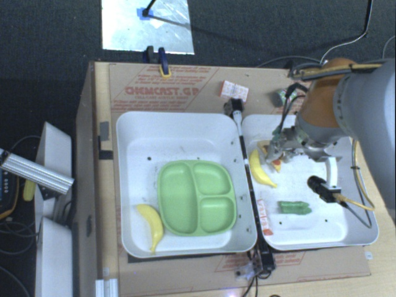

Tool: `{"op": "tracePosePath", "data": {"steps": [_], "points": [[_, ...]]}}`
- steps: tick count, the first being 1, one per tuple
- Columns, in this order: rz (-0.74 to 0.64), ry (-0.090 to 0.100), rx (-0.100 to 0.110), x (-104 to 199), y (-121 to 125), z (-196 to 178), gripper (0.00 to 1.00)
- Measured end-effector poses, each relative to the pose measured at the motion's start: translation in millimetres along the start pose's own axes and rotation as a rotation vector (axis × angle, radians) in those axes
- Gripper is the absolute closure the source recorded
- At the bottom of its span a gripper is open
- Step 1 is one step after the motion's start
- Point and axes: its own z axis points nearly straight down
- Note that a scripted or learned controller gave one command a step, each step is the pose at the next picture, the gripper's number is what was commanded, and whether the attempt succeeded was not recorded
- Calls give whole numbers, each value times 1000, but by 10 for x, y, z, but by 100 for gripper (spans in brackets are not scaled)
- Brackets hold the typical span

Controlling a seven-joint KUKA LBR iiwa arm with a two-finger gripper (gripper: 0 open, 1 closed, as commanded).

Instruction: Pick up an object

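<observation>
We read one marking: red lettering "CHEMCAST GP" printed on the brown protective sheet covering the counter behind the bins.

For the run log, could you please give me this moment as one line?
tool: low in right bin, beside banana | nothing seen held | left bin: green plate, second banana

The arm is a thick, rounded grey tube with a smooth matte skin. An orange band rings it above the wrist. Below that sits a metal pincer with thin dark cables looped alongside.
</observation>
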Motion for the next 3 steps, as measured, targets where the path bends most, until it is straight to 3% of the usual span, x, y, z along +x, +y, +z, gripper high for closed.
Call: {"op": "tracePosePath", "data": {"steps": [1,2,3], "points": [[-1,4,3,520,-461,-892,100],[3,2,6,-23,-331,-498,100],[2,3,5,-16,-327,-501,0]]}}
